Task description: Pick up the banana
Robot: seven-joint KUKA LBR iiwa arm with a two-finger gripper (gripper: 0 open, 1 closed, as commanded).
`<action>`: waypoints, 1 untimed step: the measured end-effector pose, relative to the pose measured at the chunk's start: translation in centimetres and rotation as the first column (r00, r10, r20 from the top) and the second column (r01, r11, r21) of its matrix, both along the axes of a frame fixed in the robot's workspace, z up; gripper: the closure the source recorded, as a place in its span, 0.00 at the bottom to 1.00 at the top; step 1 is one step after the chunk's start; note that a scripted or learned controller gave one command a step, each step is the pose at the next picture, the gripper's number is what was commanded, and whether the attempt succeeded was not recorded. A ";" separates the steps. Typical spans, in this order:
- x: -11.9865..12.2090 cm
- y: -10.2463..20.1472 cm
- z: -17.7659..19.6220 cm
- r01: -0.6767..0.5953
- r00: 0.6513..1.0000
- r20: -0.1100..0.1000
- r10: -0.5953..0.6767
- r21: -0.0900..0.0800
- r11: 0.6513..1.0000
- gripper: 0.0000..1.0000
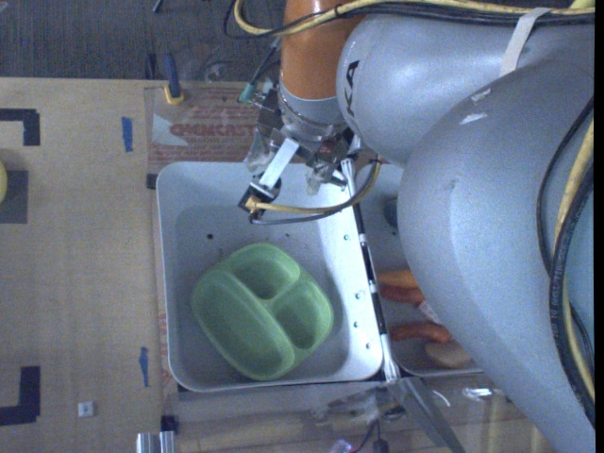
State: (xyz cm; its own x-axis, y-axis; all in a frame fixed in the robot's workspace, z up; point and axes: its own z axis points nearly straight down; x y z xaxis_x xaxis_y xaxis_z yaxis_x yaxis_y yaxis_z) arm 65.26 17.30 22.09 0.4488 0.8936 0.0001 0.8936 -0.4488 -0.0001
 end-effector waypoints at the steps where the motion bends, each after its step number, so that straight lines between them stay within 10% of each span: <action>1: 0.3 5.5 -13.4 0.261 0.965 -0.006 -0.261 0.000 0.965 0.00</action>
